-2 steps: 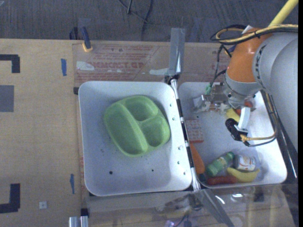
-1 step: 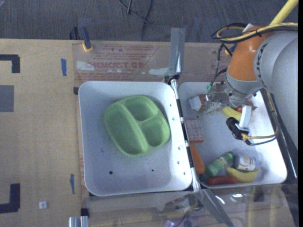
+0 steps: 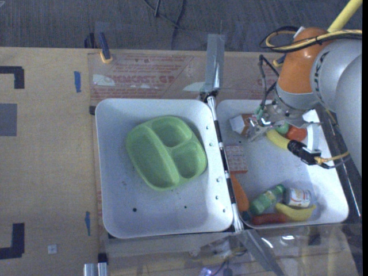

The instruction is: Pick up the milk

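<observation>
Tan wooden counter with blue tape marks, dark floor beyond, green divided plate in left bin, grey-orange arm slanting into right bin, gripper low beside milk carton near the bin's far-left corner, finger opening cannot be told.

Position: one camera fixed above the surface, looking down at a slant.
Facing: left bin and right bin side by side, floor along the top.
Nearness: moderate.
Arm: enters from the right.
</observation>
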Controlling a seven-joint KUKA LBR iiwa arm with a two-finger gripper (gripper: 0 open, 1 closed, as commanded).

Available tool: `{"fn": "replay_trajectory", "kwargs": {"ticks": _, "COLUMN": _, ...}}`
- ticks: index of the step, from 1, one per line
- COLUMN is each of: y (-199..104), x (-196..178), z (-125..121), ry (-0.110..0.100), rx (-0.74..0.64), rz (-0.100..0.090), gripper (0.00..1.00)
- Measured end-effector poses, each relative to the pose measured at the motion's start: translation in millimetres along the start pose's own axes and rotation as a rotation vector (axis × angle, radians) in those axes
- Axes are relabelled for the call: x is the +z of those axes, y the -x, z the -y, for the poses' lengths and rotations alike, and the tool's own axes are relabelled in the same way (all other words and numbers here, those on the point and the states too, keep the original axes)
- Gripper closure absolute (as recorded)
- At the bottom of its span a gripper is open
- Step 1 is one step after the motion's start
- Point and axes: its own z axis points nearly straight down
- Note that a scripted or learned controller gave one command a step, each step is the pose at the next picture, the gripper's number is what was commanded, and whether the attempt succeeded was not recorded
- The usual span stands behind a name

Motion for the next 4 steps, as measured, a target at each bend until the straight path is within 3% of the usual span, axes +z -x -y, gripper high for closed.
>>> {"fn": "replay_trajectory", "kwargs": {"ticks": 1, "y": 0, "x": 0, "z": 0, "ry": 0.001, "rx": -0.001, "rz": 0.0, "gripper": 0.0}}
{"fn": "replay_trajectory", "kwargs": {"ticks": 2, "y": -5, "x": 1, "z": -2, "ry": 0.005, "rx": 0.187, "rz": -0.001, "gripper": 0.0}}
{"fn": "replay_trajectory", "kwargs": {"ticks": 3, "y": -2, "x": -39, "z": -6, "ry": 0.048, "rx": 0.352, "rz": 0.011, "gripper": 0.0}}
{"fn": "replay_trajectory", "kwargs": {"ticks": 4, "y": 35, "x": -4, "z": -2, "ry": 0.055, "rx": 0.669, "rz": -0.007, "gripper": 0.0}}
